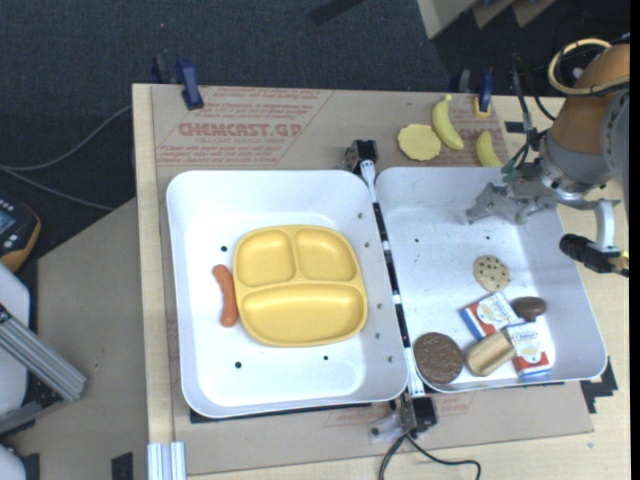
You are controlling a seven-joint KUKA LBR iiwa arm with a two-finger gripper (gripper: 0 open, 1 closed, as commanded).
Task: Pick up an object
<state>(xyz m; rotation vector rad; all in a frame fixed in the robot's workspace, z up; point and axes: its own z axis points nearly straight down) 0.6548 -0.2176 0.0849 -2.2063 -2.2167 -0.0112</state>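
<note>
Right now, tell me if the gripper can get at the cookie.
Probably yes. The gripper hangs over the right bin's upper part, and the cookie lies just below it with bare floor around.

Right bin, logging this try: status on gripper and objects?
Gripper over right bin upper area, holding nothing seen. Cookie, cartons, bread roll lie nearer the front. Path unobstructed.

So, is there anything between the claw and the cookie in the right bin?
Nothing visible. The claw is over the far part of the right bin; the cookie lies nearer the camera, with bare white floor between them. The other food sits beyond the cookie.
</note>
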